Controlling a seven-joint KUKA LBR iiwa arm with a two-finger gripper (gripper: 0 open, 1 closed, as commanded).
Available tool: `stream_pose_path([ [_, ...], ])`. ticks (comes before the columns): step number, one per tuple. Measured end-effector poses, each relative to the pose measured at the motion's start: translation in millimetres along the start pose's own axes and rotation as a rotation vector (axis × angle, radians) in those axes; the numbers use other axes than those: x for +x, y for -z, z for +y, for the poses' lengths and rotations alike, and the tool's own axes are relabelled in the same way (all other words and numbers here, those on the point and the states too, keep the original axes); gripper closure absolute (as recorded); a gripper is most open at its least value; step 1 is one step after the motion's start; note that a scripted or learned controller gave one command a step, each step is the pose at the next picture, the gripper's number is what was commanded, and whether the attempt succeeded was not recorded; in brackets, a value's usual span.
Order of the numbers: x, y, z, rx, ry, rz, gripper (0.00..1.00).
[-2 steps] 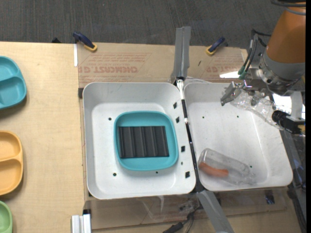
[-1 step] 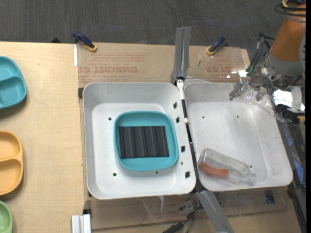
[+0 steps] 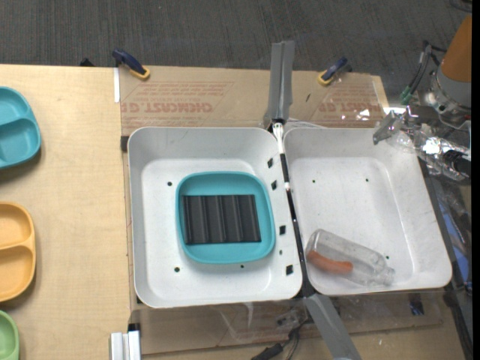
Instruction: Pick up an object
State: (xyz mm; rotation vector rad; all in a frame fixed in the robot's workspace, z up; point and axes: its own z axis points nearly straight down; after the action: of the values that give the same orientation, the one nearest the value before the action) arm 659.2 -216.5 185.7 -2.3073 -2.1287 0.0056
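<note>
Nearest the camera: clear plastic bottle [image 3: 350, 257] lying on its side in the right bin [image 3: 420, 201], close to that bin's near edge, toward its near-left corner. Long axis runs roughly left-right, tilted a bit: wide end at left, narrower cap end pointing right and slightly toward the near edge. Something orange-red sits inside or under it at the left end; can't tell which. Bottle doesn't touch the bin walls as far as I can see.

Left bin [image 3: 150, 201] holds a teal tray [image 3: 225, 217], about centered, with a dark ribbed insert showing four or five ridges running front to back. A divider strip sits between the two bins, which are butted side by side.

Gripper [image 3: 401, 130] is at the right bin's far-right corner, over the rim, well apart from the bottle. It looks shiny and cluttered; can't tell if the pincer is spread or pressed together. Nothing visibly pinched. Orange band of the arm [image 3: 457, 51] is above it at the view's right edge.

Around the bins: brown cardboard [image 3: 195, 100] under the far side, held by two clamps [image 3: 131, 64] along its far edge. On the bench's left edge: a teal divided plate [image 3: 15, 137], an orange one [image 3: 13, 250], and a green one [image 3: 6, 336] at the near-left corner.

Open bin floor lies between gripper and bottle.
</note>
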Motion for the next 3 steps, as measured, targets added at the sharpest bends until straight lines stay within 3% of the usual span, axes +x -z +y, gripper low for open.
stream_pose_path([
  [1, 9, -86, -6, -0.002, 0.294, 0.001, 0.00],
  [2, 9, -86, -6, -0.001, 0.294, 0.001, 0.00],
  [3, 5, -96, -1, 0.012, 0.521, 0.018, 0.00],
])
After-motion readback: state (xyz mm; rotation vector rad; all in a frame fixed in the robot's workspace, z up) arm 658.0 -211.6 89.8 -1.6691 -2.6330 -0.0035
